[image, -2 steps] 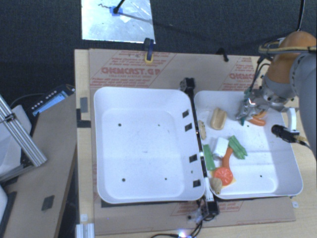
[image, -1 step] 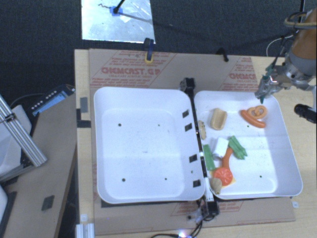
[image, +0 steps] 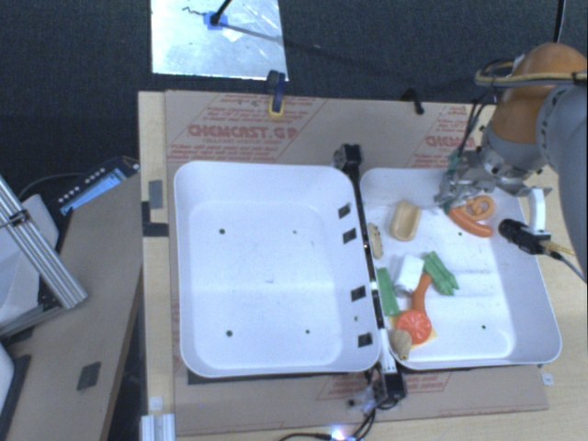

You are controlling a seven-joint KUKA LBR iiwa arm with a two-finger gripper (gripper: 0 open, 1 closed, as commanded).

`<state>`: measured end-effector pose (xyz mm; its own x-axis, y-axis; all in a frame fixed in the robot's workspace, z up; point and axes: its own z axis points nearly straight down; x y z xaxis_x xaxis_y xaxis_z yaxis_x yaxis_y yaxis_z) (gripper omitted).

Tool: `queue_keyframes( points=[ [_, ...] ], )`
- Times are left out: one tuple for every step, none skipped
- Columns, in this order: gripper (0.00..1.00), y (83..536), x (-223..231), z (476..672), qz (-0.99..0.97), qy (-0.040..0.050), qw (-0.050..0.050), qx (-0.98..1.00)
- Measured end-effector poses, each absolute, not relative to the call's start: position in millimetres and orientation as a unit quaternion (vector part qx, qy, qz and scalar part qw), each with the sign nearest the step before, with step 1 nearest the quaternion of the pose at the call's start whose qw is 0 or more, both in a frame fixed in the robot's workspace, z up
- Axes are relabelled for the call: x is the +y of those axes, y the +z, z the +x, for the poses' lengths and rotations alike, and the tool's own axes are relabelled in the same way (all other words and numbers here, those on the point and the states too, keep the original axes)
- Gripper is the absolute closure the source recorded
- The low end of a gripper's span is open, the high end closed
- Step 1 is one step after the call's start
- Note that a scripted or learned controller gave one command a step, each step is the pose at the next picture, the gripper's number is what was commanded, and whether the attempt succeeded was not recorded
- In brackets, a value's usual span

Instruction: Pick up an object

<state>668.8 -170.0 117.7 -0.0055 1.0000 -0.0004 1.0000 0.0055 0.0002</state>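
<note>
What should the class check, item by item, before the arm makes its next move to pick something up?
1. Things to pick lie in the right bin: ok.
2. The gripper is over that bin: ok.
3. The orange piece lies right beside the gripper: ok.
4. The orange piece is already held: cannot tell.
5. The tan piece lies apart from its neighbours, easy to reach: ok.

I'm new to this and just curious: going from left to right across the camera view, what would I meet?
left white bin → tan piece → green piece → orange piece
</note>
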Motion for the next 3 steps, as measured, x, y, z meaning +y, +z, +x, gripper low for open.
queue_keyframes(
  points=[
    [1.0,178.2,-170.4,590.2,0.707,-0.0005,-0.001,0.707],
    [1.0,101.2,-137.8,533.8,0.707,-0.0016,-0.004,0.707],
    [1.0,302.0,-107.9,563.3,0.704,0.0062,0.008,0.71]
  ],
)
